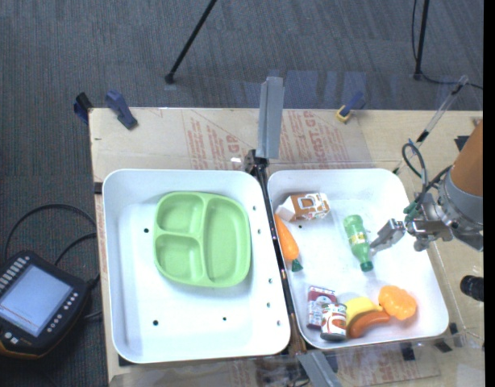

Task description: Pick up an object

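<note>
Claw (390,234) at right of frame, state unreadable, hovers just beside green bottle (357,241) lying mid right bin (409,193); best to center over bottle's body, straddle its narrow width, then descend squarely.

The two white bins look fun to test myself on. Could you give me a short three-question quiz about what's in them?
1. True or false: the green divided plate lies in the left bin.
2. What lies closest to the tool? A) small carton B) green bottle C) carrot
3. Fill in: the banana lies near the right bin's ____ edge, beside an orange toy.

Key: 1 true; 2 B; 3 near (bottom in the view).
</note>
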`<state>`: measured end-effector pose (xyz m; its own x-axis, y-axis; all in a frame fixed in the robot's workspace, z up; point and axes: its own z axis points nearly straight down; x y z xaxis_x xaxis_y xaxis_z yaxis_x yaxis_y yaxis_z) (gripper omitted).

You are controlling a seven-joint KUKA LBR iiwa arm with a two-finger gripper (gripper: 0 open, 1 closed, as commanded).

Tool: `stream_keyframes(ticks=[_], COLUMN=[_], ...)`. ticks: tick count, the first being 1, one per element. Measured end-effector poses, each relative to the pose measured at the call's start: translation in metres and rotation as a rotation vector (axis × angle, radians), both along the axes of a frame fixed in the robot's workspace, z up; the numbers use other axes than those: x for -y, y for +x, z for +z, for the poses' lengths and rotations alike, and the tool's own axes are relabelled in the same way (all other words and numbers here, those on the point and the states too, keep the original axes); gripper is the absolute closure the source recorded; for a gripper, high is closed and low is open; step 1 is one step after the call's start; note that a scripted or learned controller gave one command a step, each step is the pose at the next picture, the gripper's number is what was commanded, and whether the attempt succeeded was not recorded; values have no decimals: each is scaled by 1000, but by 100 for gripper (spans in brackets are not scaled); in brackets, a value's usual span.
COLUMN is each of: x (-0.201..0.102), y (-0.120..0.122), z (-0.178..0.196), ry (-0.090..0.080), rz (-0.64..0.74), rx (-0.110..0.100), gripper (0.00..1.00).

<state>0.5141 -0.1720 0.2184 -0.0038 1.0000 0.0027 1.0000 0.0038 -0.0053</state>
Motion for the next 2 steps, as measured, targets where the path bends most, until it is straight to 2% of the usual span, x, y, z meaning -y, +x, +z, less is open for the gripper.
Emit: stream_keyframes(ticks=[1, 2], x=[-2, -32], y=[52, 83], z=[-132, -132], ry=[-1, -1], rz=[-14, 41], rx=[3, 2], gripper=[0, 0])
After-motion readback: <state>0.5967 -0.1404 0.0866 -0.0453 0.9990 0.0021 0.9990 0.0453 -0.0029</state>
